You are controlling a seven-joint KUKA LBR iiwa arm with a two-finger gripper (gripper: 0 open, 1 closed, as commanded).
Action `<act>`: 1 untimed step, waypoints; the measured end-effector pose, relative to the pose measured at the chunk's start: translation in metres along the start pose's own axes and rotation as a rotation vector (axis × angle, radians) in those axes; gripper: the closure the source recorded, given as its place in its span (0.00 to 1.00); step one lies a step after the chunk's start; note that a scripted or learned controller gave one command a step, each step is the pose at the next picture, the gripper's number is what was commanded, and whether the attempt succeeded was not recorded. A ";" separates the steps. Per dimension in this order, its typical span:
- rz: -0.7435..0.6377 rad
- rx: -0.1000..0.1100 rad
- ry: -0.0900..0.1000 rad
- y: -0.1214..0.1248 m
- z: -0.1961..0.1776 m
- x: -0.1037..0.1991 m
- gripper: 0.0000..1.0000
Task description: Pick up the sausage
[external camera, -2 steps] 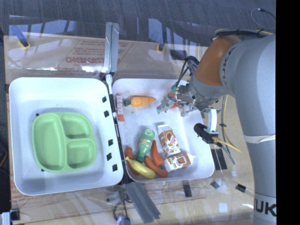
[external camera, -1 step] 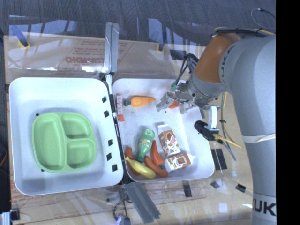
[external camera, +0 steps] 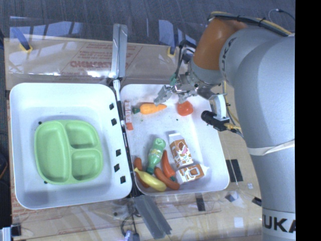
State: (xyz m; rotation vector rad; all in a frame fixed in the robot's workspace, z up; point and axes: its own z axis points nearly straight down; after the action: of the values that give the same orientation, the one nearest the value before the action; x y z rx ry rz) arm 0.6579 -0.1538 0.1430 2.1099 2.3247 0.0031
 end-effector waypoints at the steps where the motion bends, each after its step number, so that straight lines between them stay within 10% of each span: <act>1: -0.373 0.005 0.002 -0.056 0.000 0.060 0.00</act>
State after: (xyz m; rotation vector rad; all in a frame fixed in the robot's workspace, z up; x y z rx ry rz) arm 0.5960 -0.1000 0.1432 1.6446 2.6798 -0.0018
